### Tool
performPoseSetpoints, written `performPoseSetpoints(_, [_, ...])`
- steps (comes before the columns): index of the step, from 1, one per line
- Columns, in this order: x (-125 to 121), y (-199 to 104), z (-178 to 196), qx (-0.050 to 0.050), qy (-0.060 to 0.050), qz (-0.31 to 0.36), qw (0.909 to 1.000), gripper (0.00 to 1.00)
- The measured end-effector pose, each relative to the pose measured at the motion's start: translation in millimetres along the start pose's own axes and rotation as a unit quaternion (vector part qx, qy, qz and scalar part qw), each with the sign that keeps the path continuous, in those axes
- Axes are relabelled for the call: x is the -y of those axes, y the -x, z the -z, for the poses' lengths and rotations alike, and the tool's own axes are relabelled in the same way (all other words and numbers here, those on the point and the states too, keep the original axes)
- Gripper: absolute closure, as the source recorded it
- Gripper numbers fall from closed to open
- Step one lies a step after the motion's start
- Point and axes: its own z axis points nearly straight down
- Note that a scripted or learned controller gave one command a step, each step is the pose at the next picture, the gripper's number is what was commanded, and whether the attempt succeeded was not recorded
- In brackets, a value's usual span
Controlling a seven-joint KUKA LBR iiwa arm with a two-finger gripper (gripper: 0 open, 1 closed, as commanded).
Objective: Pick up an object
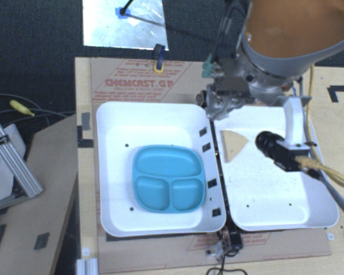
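Note:
A tan wedge-shaped piece (234, 142) lies flat in the right bin (275, 211), close to its left wall. A blue divided plate (168, 178) rests in the middle of the left bin (114, 153). My gripper (219, 104) hangs over the far end of the wall between the two bins, just beyond and above the tan wedge. The grey wrist and orange band (292, 16) above it hide the back of the right bin. I see nothing held under the gripper.
A black cylinder (275, 148) on a white bracket with a yellow cable juts from the arm over the right bin, just right of the wedge. Black clips line the divider (209, 165). Cardboard (137, 79) lies under the bins.

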Motion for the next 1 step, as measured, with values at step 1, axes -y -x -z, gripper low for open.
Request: performPoseSetpoints(1, [-0.2,-1.6,6.3,0.001,-0.002,0.004,1.0000,1.00])
